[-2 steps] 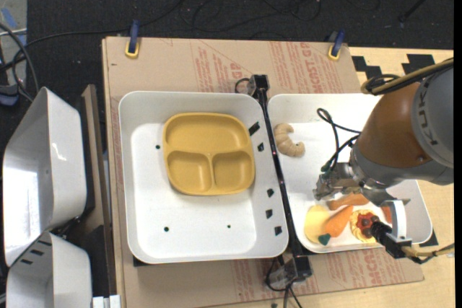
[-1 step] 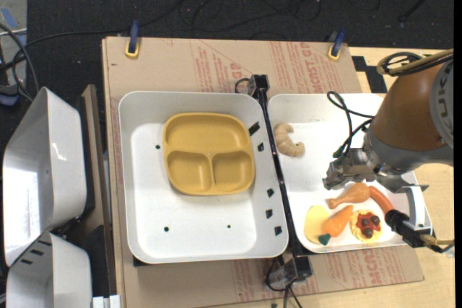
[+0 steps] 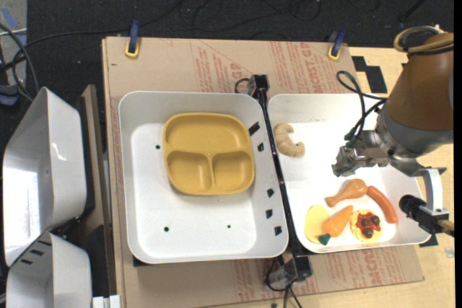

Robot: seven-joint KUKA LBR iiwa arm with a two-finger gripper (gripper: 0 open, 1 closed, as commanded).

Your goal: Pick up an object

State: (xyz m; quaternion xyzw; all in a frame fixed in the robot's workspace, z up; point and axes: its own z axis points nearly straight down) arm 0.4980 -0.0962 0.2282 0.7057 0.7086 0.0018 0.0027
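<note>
Two white bins sit side by side on the tabletop (image 3: 216,58). The left bin (image 3: 144,227) carries one yellow divided plate (image 3: 209,154). The right bin (image 3: 317,112) carries one croissant (image 3: 289,141) near its left wall, and along its near edge one drumstick (image 3: 348,192), one sausage (image 3: 382,203), one carrot (image 3: 336,221) and one small pizza (image 3: 368,224). The gripper (image 3: 351,159) hangs over the right bin; whether it is open cannot be told. Dark floor with cables surrounds the board.

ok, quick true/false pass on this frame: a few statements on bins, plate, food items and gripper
1. The yellow divided plate lies in the left bin. True.
2. The croissant sits on the plate. False: it lies in the right bin, near its left wall.
3. The gripper is above the right bin. True.
4. The drumstick is in the left bin. False: it lies in the right bin, beside the sausage.
5. The carrot lies at the right bin's front. True.
</note>
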